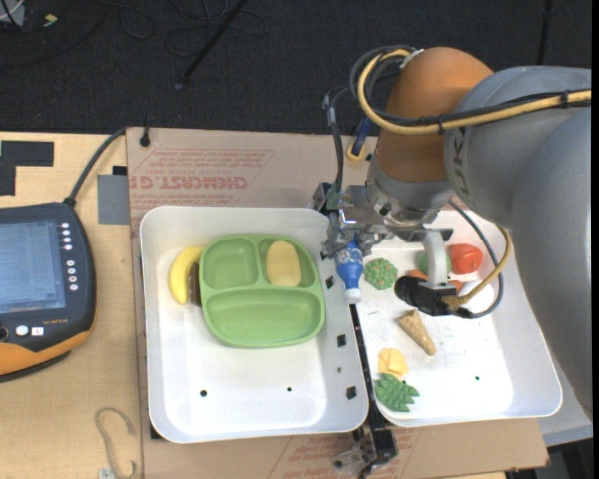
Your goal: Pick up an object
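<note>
My gripper hangs over the divide between the two white bins, pointing down. A small blue and white bottle hangs upright below it, its top between the fingers, so the gripper is shut on it. The bottle's lower end shows over the rims where the bins meet. Just to its right in the right bin lies a green broccoli piece.
The right bin also holds a red tomato, a cone, a yellow piece and a green leaf. The left bin holds a green divided plate bearing a pale yellow item, beside a banana. A tablet lies far left.
</note>
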